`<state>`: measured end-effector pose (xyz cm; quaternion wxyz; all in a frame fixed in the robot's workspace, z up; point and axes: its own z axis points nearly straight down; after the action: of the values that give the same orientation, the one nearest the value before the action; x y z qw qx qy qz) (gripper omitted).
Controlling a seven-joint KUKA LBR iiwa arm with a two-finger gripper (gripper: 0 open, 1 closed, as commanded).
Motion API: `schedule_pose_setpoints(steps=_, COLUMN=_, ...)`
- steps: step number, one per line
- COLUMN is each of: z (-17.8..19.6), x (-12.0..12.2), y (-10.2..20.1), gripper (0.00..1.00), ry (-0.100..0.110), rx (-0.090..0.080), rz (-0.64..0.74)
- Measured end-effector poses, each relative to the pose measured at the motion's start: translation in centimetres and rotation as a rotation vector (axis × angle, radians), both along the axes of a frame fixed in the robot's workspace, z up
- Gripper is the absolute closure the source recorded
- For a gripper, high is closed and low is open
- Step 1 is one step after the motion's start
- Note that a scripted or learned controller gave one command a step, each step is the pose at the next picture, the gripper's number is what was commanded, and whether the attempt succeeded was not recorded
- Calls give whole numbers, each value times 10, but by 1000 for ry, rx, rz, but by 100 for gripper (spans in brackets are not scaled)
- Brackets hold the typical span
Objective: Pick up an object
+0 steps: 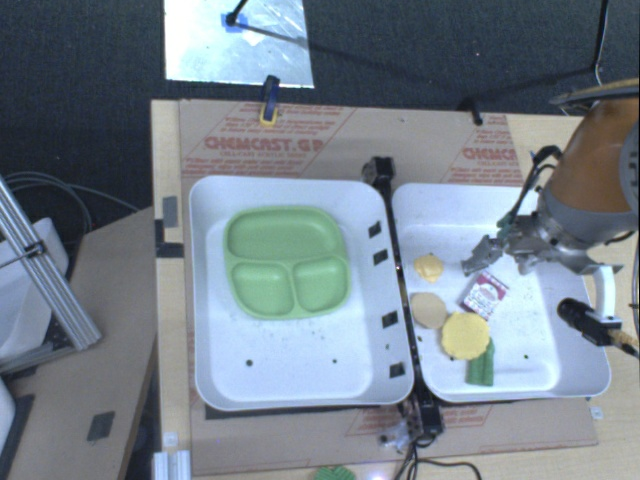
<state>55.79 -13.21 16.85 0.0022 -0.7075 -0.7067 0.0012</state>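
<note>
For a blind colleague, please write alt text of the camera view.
A grey robot arm's gripper hovers in the right white bin near a small maroon-and-white packet, a small yellow lump, a tan disc, a yellow round piece and a green piece. The left white bin holds a green three-compartment plastic tray.

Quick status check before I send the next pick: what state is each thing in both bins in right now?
Green tray: flat, upright, in left bin.
Small yellow piece: loose, in right bin.
Tan disc: lying flat.
Yellow round piece: lying flat.
Green piece: lying beside the yellow round piece.
Packet: lying loose.
Tool: above right bin, grip unclear.
</note>
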Motion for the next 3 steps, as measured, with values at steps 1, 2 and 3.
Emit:
schedule_pose_setpoints(steps=1, z=-89, x=0, y=-33, gripper=0, ry=-2, rx=-2, rz=-1)
schedule_pose_setpoints(steps=2, z=-84, x=2, y=-32, gripper=0, ry=-7, rx=-2, rz=2)
schedule_pose_setpoints(steps=3, z=-84, x=2, y=-32, gripper=0, ry=-6, rx=-2, rz=2)
